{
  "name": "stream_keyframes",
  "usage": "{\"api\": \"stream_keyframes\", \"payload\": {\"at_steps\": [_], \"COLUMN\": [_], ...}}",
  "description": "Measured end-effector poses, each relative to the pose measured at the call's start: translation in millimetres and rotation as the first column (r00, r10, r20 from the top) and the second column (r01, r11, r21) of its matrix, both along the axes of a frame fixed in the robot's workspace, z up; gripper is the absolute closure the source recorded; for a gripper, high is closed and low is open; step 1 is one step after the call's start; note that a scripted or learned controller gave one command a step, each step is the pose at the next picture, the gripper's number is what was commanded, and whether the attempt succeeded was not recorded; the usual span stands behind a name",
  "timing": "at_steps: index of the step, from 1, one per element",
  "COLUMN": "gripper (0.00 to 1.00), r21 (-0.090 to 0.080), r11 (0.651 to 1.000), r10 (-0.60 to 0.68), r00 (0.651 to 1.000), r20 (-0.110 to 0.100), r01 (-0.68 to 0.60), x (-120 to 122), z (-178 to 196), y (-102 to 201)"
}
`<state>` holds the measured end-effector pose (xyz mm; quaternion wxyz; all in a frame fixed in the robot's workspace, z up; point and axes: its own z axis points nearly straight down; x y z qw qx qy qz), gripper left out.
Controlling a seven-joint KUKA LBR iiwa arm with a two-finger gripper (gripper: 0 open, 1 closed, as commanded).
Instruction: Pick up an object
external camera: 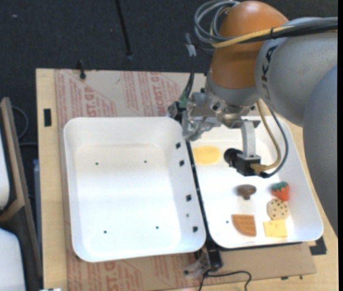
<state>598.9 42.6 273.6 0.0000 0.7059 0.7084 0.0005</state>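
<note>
Yellow oval piece (206, 156), long axis left-right, below claw (197, 126); claw's opening indiscernible.

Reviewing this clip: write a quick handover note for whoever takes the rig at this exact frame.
End effector: over the far left corner of the right bin, nothing seen held.
In the right bin: yellow oval piece just below it, brown mushroom, strawberry, cookie, brown wedge, cheese square.
Done: nothing picked yet.
Left: grasp and lift one object; the yellow oval looks nearest.
</note>
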Motion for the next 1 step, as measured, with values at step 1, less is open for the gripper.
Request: {"api": "stream_keyframes", "payload": {"at_steps": [1], "gripper": [1.0], "r21": [0.0], "r11": [1.0], "r10": [-0.001], "r00": [1.0], "r20": [-0.002], "r01": [0.001], "x": [13.0], "z": [-16.7], "y": [42.2]}}
